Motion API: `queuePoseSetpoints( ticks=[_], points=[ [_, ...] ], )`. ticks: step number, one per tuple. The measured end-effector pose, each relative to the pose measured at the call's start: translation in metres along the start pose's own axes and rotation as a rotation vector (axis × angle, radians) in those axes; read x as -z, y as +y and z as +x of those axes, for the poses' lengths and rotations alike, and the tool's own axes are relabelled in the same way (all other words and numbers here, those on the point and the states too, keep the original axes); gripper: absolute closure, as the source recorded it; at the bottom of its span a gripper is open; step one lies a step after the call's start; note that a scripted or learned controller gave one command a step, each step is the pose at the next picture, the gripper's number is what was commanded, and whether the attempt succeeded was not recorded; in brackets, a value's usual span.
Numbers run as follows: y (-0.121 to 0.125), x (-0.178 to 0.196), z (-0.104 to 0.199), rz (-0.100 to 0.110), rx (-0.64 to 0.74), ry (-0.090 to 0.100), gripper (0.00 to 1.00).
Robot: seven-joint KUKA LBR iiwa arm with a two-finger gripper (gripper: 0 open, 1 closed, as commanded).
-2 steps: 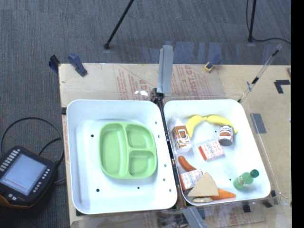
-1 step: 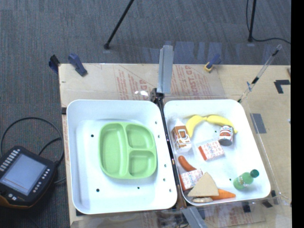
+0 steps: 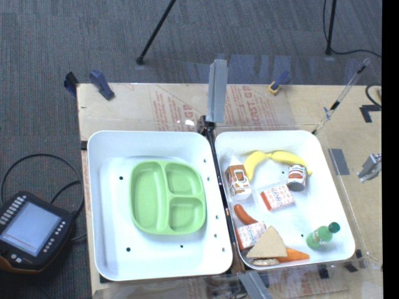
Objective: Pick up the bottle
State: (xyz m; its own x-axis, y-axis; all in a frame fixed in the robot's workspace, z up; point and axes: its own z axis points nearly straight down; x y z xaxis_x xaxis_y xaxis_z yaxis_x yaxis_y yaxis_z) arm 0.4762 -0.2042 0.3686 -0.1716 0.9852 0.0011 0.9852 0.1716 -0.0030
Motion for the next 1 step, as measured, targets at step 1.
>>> queuePoseSetpoints(
  ticks=[1],
  points=[
    [-0.0002,0.0025,-0.0074,-0.002,0.157,-0.002,1.0]
  ],
)
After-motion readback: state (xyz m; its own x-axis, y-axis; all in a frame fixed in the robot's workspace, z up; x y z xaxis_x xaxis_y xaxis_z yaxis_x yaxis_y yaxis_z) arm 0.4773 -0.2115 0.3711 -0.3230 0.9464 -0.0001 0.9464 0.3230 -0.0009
